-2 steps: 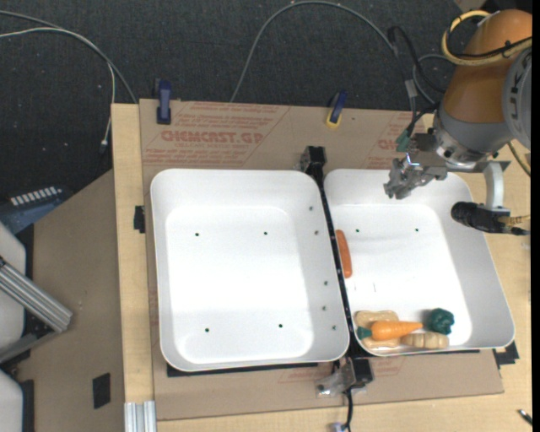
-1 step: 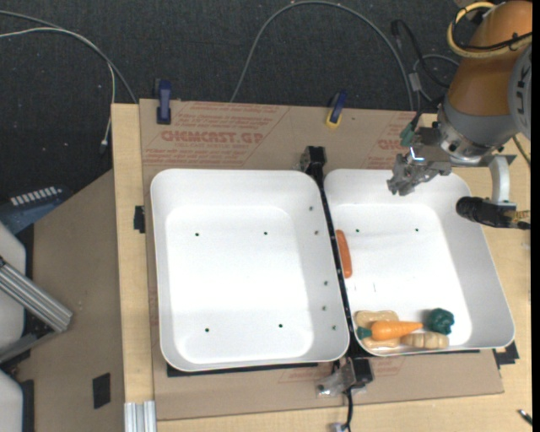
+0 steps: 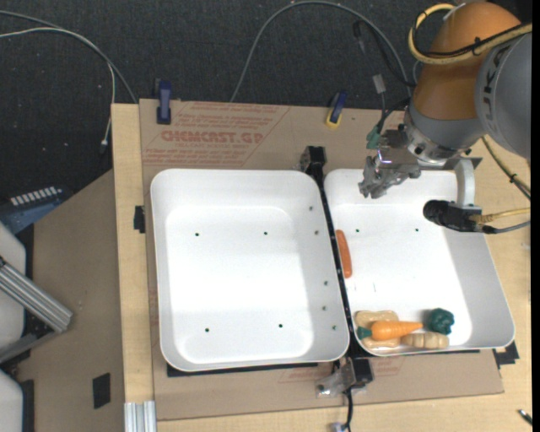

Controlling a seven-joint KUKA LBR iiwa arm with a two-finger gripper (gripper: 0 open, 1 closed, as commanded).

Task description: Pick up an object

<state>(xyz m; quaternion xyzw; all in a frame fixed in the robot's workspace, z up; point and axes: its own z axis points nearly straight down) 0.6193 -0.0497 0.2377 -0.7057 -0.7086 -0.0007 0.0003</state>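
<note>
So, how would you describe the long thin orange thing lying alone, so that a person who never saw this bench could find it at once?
Look at the right white bin, the one under the arm. Along its left wall, about halfway down, lies a slim orange stick, pointing up and down the picture. It lies alone, well apart from the cluster at the bottom edge, where the toy carrot is thicker and lies sideways beside a dark green piece.

Robot lab: 2 white bins [image 3: 169,278] clamped on cardboard-covered bench [image 3: 215,131], loose cables [image 3: 295,17], black backdrop
</note>
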